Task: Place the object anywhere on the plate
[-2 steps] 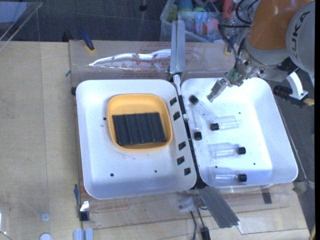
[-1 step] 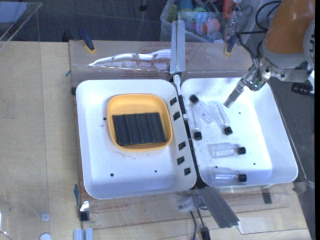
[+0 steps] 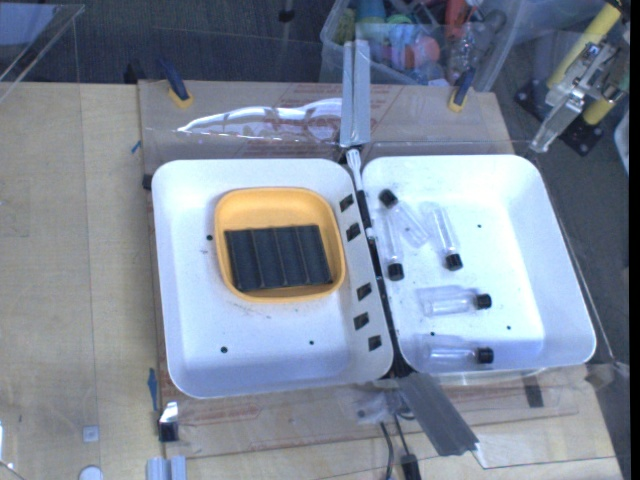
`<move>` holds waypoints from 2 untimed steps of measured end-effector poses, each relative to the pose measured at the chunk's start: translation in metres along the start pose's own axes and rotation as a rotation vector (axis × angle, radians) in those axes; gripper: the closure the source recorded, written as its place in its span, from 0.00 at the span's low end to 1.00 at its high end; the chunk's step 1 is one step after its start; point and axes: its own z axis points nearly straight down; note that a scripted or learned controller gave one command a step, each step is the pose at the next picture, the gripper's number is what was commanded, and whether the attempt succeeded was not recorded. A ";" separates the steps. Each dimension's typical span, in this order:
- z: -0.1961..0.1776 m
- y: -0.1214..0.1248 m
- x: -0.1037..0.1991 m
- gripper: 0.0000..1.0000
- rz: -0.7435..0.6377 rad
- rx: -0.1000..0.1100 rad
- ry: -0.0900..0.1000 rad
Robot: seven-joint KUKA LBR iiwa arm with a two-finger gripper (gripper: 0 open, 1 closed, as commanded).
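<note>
In the left bin point(image 3: 190, 358) lies a yellow plate point(image 3: 232, 213) bearing a dark ridged block point(image 3: 278, 257). The right bin point(image 3: 520, 198) holds clear vials point(image 3: 445, 240) with black caps, well apart from the plate. The gripper point(image 3: 560, 118) hangs at upper right; jaws' state: cannot tell. Best descent: over one isolated vial, jaws across its width.

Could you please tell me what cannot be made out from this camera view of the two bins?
- Clear vials in the right bin: the glass blends into the white floor, so their exact count and contents are unclear.
- Dark ridged block on the yellow plate: too coarse to identify.
- Gripper: small and blurred at the top right edge.
</note>
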 end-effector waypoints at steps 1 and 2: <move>-0.012 0.000 -0.002 1.00 0.003 -0.005 -0.009; -0.032 -0.062 -0.016 1.00 -0.370 0.000 -0.004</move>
